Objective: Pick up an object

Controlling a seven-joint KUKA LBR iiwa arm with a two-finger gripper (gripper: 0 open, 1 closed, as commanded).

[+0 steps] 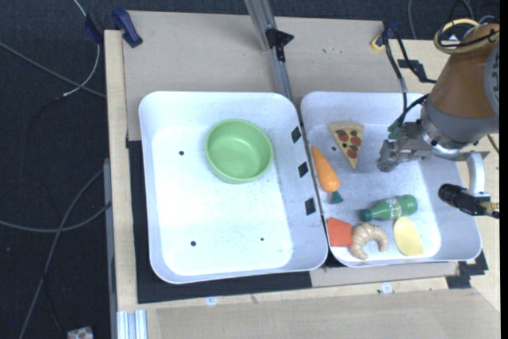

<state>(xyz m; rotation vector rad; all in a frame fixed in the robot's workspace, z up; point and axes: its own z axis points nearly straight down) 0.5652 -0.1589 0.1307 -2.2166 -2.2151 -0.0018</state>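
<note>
Your tool (389, 157) hangs just right of the pizza slice (348, 142), its grip state unreadable, so centre over the slice before descending.

Arm enters from the right, orange band above grey wrist, wrist angled down and leftward. Gripper (390, 157) low, pointing left. Nothing seen between its tips.
</note>
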